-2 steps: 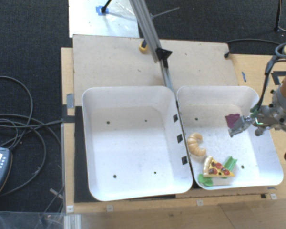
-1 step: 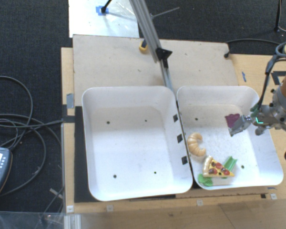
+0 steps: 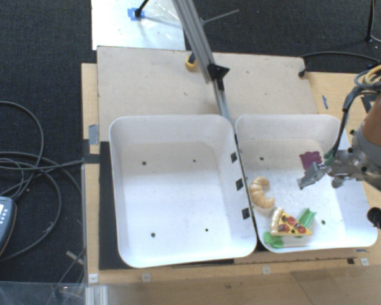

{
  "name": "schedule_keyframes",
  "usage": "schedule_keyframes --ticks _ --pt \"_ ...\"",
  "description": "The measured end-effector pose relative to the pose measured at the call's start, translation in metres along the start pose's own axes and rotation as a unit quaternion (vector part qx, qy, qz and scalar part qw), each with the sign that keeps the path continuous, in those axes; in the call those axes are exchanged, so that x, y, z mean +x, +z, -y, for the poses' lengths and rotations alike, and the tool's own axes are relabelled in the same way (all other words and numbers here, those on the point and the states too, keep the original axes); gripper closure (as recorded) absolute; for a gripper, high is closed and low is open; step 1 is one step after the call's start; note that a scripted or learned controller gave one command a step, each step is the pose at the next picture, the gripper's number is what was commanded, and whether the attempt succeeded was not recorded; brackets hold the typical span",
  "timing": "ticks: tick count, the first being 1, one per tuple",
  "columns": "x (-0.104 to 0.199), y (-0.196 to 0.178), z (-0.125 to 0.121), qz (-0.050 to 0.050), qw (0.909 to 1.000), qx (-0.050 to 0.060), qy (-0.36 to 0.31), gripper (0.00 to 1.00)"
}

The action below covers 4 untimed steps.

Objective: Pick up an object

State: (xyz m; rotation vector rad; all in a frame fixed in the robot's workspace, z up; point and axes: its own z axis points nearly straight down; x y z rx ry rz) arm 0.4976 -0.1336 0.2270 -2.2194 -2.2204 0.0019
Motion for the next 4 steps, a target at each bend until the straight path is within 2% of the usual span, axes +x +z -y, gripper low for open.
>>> schedule_keyframes --ticks 2,3,4 --pt "0.009 0.099 -0.013 -0.001 1.0 0.001 0.0 0.0" --pt "0.007 0.086 -0.014 0.0 1.0 -0.003 0.0 1.0" --pt "0.007 0.021 -0.018 0.001 1.0 -0.005 -0.002 1.0"
